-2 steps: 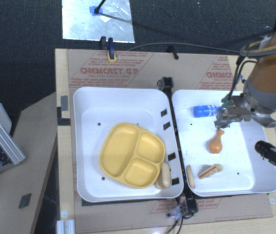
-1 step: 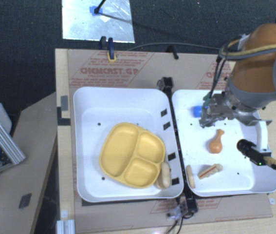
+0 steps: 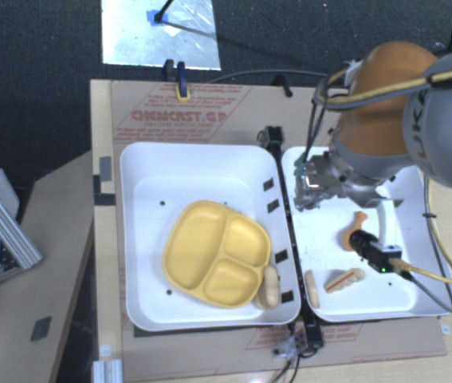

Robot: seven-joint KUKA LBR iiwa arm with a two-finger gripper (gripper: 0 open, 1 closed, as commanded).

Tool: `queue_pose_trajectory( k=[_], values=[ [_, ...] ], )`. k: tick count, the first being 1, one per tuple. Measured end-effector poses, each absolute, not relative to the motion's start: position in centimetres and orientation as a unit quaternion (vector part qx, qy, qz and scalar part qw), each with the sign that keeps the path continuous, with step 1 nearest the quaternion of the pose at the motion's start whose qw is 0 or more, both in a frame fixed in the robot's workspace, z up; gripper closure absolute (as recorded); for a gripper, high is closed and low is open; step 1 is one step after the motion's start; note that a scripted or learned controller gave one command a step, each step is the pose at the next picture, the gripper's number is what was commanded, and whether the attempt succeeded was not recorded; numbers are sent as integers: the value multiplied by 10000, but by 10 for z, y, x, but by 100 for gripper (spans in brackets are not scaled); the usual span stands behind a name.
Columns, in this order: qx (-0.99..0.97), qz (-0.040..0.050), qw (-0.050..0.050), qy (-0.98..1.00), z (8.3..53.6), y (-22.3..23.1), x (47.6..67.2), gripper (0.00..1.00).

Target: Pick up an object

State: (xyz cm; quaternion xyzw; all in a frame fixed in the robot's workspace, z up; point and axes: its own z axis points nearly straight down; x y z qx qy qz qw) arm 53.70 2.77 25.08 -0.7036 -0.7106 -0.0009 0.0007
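Pincer over right bin, tan stick nearby, apart

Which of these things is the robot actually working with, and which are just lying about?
In the job: tool, orange piece and tan stick in the right bin.

Lying about: yellow divided plate, beige piece, left bin, blue clamp.

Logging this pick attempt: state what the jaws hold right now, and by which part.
It cannot be told. The arm's wrist covers the gripper over the right bin. The tan stick-shaped piece and the orange piece lie loose on the bin floor.
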Motion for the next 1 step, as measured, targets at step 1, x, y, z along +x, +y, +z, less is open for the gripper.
queue_pose_trajectory(
  k=[1],
  values=[
    [-7037, -18, -4, -7105, 252, 74, 551, 100]
  ],
)
